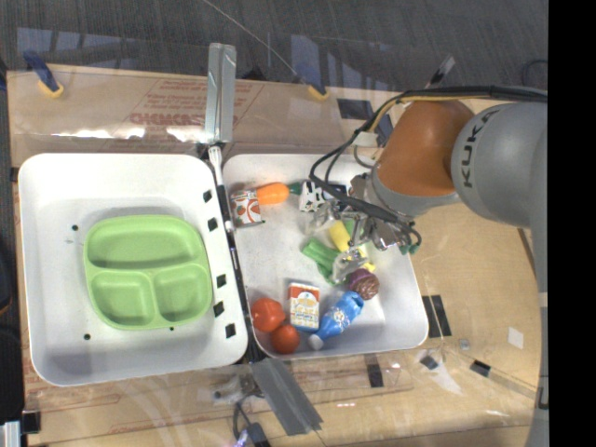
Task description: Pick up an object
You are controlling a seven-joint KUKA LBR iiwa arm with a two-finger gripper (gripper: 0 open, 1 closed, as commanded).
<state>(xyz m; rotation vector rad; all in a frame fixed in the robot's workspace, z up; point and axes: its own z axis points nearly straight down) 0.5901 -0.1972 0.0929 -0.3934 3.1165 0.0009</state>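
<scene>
2 glossy white bins [56, 194], ridged green tray [146, 270], round tomatoes [267, 314]

Bench [484, 277]: light wood-coloured top, partly under a clear plastic sheet [140, 110] with red print at the far left. Two shallow white bins sit directly on it, side by side and touching: left bin [47, 277], right bin [410, 315]. Small black tape marks [438, 317] lie near the right bin's near right corner.
</scene>
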